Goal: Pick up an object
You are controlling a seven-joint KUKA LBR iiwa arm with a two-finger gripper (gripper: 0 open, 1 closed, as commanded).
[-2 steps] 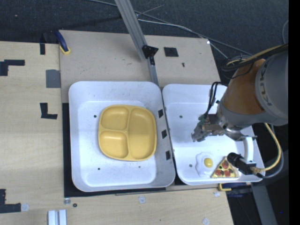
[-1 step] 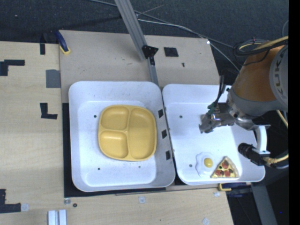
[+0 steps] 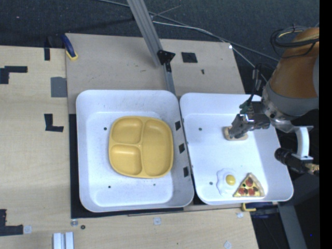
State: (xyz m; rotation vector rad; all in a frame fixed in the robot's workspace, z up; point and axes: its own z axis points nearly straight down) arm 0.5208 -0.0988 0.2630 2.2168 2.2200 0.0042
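Note:
My gripper [image 3: 237, 132] reaches in from the right and hangs low over the right bin [image 3: 207, 108], near its middle right. A small tan object [image 3: 229, 134] lies directly at the fingertips, partly covered by them. At the bin's front sit a toy fried egg [image 3: 226, 181] and a toy pizza slice [image 3: 249, 187], well clear of the gripper. A yellow divided plate [image 3: 140, 146] lies in the left bin [image 3: 93, 113].
The arm's grey body and orange band [image 3: 293, 82] overhang the right bin's right rim. A slanted metal pole [image 3: 148, 27] crosses the bench behind the bins. Black clips [image 3: 180, 148] line the divider between the bins.

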